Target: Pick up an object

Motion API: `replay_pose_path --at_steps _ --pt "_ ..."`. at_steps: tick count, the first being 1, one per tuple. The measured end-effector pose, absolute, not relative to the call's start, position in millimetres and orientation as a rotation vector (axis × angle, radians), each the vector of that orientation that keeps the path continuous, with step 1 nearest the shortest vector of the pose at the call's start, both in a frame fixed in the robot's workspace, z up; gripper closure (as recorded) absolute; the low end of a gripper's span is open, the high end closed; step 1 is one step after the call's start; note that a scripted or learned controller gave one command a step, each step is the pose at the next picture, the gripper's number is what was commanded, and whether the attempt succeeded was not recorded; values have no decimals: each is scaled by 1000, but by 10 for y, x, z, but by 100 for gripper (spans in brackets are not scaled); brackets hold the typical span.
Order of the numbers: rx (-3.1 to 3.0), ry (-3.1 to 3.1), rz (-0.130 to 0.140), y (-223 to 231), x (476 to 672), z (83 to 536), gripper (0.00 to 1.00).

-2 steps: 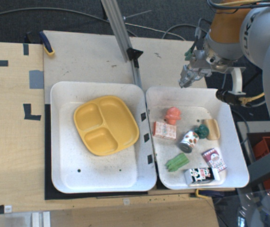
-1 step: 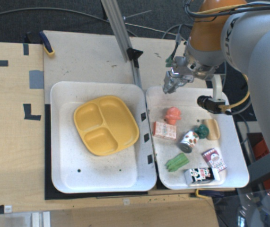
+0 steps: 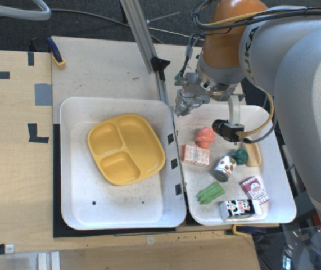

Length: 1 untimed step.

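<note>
My gripper [image 3: 184,104] hangs over the far left corner of the right bin [image 3: 284,207], close to the wall it shares with the left bin. No object is visible in it. Just right of and nearer than it, a salmon-coloured lump [image 3: 205,136] lies on the bin floor, with a small pink carton [image 3: 196,155] beyond that. Further toward the front are a small printed can [image 3: 224,167] on its side, a green toy vegetable [image 3: 211,193], a red and white packet [image 3: 254,189] and a black and white box [image 3: 240,208].
A yellow divided plate [image 3: 126,148] lies in the left bin [image 3: 73,207]. A dark green piece [image 3: 240,155] and a tan piece [image 3: 254,153] sit by the right bin's right side. A slanted metal post [image 3: 143,38] stands behind the bins.
</note>
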<state>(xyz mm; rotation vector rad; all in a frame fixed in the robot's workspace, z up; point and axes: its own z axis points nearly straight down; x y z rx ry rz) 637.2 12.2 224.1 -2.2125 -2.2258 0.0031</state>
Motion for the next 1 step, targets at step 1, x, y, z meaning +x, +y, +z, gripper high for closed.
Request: replay_pose_path --at_steps 1 --pt "-2211 -2227 3 674 6239 2162 100"
